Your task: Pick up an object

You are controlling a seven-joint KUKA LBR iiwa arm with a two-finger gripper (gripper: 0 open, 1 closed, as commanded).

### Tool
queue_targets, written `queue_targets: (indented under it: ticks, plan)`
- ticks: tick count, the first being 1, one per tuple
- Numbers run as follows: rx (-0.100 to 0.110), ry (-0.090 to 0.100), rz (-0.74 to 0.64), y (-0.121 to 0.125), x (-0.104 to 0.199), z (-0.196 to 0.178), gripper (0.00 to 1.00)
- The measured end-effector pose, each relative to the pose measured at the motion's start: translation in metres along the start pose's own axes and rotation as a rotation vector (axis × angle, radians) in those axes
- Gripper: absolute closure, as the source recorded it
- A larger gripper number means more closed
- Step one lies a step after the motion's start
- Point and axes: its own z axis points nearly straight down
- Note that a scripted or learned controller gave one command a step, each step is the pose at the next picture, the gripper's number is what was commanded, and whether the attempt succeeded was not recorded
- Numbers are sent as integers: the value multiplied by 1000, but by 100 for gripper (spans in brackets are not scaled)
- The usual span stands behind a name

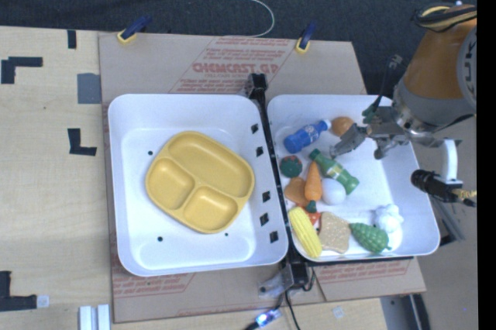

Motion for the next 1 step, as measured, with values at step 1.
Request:
queue_targets:
  ticks: [1]
  plan:
    - [-14,-2,-4,3,0,-8,0]
